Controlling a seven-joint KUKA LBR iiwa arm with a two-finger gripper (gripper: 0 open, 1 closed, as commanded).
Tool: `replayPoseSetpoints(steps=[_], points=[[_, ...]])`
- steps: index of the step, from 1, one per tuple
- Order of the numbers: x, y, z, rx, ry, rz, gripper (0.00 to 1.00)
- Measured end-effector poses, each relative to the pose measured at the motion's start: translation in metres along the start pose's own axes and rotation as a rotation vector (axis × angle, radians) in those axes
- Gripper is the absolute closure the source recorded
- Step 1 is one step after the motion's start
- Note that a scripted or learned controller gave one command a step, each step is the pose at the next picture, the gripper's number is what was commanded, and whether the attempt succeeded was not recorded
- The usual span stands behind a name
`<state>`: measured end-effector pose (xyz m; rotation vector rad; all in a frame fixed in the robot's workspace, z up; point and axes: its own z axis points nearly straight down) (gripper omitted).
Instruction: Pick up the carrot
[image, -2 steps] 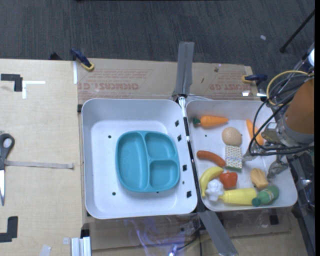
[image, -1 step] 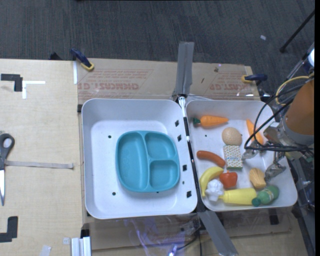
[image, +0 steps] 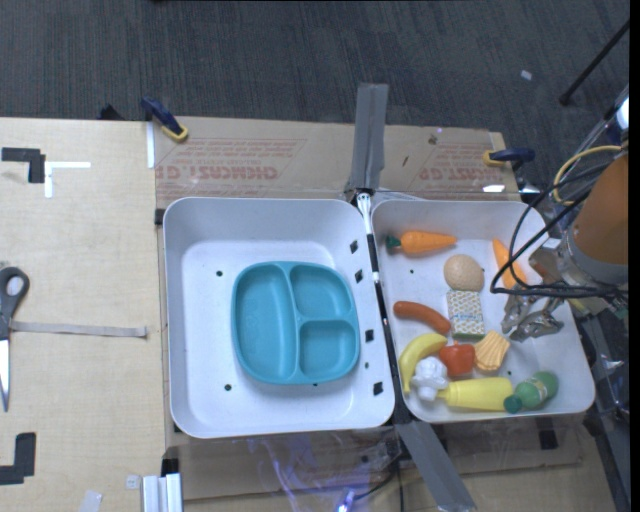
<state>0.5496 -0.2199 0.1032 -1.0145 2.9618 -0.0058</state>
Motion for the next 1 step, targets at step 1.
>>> replayPoseSetpoints(steps=[1], points=[[0.0276,0.0197,0.0102,-0.007,0.004,-0.454,1.0]])
